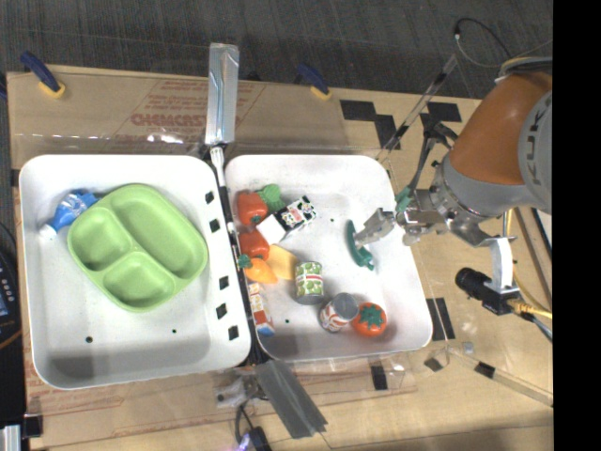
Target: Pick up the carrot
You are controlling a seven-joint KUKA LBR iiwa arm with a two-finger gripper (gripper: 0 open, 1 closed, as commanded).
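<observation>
the carrot point(250, 206) lies at the left wall of the right bin point(380, 181), green top point(271, 194) toward the far side, just beside a small carton point(294, 216). the gripper point(366, 236) hovers over the bin's right half, well apart from the carrot, holding nothing; whether its grip is wide or narrow i cannot tell. a green tray point(137, 245) sits in the left bin point(56, 346).

Blue item point(71, 207) partly hidden under the green divided plate point(137, 245), its kind indiscernible
</observation>
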